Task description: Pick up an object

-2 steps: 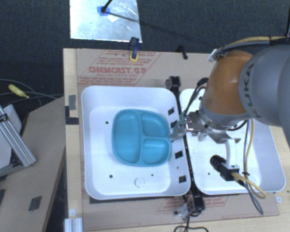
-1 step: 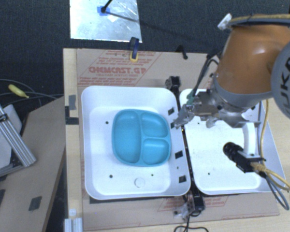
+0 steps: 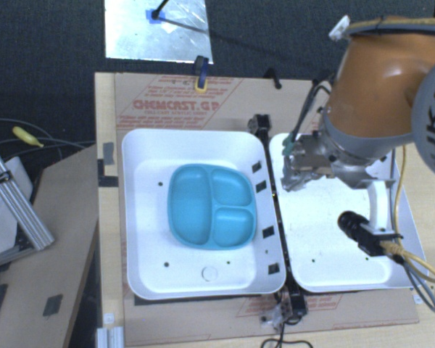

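Two in number, side by side: left bin [image 3: 141,194] and right bin [image 3: 333,267], both white. Found one blue plate [image 3: 210,205], split into three compartments, lying flat mid-left bin. Spotted one small white ring [image 3: 209,272] at six o'clock from the plate, apart from it. Saw one claw [image 3: 293,172] over the right bin's ten o'clock area, three o'clock from the plate; could not tell whether apart or together.

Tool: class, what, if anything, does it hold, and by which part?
Nothing is seen in the tool; the blue plate lies apart in the left bin.
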Action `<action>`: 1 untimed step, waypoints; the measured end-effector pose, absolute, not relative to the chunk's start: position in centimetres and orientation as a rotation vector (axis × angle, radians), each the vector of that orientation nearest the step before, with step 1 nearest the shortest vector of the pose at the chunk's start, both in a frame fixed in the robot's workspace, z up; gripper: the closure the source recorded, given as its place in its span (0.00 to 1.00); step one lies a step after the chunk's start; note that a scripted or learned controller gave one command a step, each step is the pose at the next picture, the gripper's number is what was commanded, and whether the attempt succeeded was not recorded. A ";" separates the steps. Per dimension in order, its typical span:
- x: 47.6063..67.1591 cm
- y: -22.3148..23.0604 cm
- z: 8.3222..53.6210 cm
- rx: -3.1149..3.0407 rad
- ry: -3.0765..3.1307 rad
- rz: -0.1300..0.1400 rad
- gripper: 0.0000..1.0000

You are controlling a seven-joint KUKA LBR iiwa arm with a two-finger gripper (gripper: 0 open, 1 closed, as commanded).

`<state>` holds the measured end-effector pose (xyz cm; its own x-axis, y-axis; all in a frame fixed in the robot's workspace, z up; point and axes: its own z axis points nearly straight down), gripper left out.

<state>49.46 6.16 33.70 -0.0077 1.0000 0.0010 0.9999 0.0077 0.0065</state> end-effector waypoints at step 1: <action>48.7 2.0 30.9 2.224 2.218 0.001 1.00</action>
